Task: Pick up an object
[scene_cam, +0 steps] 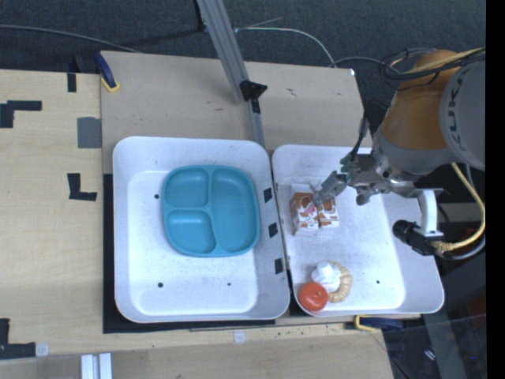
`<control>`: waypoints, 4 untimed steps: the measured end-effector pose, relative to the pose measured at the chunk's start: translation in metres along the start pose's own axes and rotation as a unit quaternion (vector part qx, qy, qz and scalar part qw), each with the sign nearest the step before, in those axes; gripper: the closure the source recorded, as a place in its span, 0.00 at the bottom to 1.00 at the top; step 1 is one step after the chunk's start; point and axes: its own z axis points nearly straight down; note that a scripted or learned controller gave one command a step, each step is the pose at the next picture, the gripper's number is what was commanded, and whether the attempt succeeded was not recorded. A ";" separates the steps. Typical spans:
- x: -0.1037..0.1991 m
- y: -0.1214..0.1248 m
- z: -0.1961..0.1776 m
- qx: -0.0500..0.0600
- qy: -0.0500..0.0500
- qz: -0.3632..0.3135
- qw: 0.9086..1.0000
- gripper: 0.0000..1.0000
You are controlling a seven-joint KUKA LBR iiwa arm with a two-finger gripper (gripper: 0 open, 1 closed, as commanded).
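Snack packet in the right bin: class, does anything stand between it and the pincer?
Nothing visible does. The pincer sits directly over the snack packet; the toy food lies apart, near the right bin's front edge.

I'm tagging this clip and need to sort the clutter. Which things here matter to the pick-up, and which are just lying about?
Part of the job:
- gripper, down at the packet
- brown and white packet in the right bin

Lying about:
- toy with an orange and a white part, near the right bin's front edge
- blue divided plate in the left bin

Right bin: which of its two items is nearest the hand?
The brown-and-white packet, directly under the hand; the orange-and-white toy lies at the bin's near edge.
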 end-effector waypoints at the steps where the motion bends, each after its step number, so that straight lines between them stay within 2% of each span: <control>1: 0.000 0.000 0.000 0.000 0.000 0.000 1.000 0.00; 2: 0.002 -0.005 0.044 0.002 0.000 0.000 1.000 0.00; 3: 0.001 -0.006 0.092 -0.002 0.000 0.000 1.000 0.00; 4: 0.001 -0.003 0.109 -0.003 0.000 0.000 1.000 0.00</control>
